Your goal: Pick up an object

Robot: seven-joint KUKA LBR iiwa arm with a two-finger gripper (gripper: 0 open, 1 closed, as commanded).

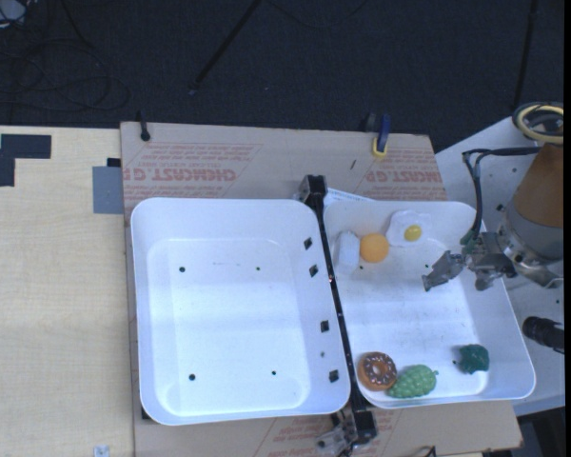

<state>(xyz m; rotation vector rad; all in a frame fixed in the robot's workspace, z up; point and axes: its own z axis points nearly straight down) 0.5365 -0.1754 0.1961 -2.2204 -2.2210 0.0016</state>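
The gripper [449, 268] is seen at the right side of the right bin [428, 322], hanging over its white floor with nothing between its jaws; whether the jaws are spread or pressed together cannot be told at this size. No object is touched by it. The nearest candidates for the pick are found toward the far end of the same bin: an orange ball [374, 248], a toy fried egg [411, 229] just beside it, and a small white piece [347, 250] lying against the ball on its left. The ball is judged to be light, smooth and inclined to roll, so it would best be taken across its widest part; the fried egg is judged flat and thin, hard to get under, and probably only to be pinched at its rim. At the near end of the bin a toy donut [377, 370] and a green bunch of grapes [414, 382] are seen touching each other, with a dark green toy [473, 358] set apart near the right wall. All appear to be light plastic, and the bumpy grapes are judged to offer the surest hold. Six objects are counted in the right bin, one of each kind; the left bin [138, 255] is seen alongside.
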